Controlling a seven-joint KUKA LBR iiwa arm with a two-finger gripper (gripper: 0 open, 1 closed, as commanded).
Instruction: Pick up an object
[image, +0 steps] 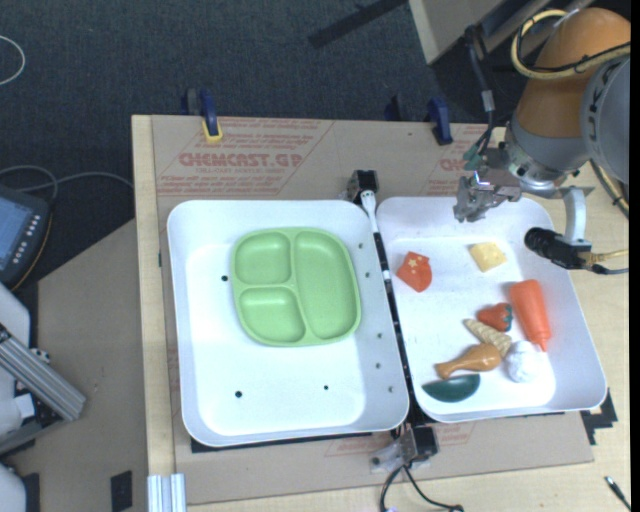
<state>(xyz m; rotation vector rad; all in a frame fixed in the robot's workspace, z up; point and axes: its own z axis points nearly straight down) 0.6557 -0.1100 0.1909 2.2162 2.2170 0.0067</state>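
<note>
Camera view: end effector, finger state unclear, above right bin's far rim.

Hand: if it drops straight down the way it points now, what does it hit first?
Probably bare floor of the right bin, near its far edge. The hand hangs left of the yellow block and beyond the red piece. Depth is uncertain.

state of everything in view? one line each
gripper: above far edge of right bin, nothing seen between its fingers
green tray: flat in left bin, compartments empty
red piece: loose in right bin
yellow block: loose, nearest the gripper
carrot: lying flat near right wall
drumstick: lying flat, against neighbouring pieces
</note>
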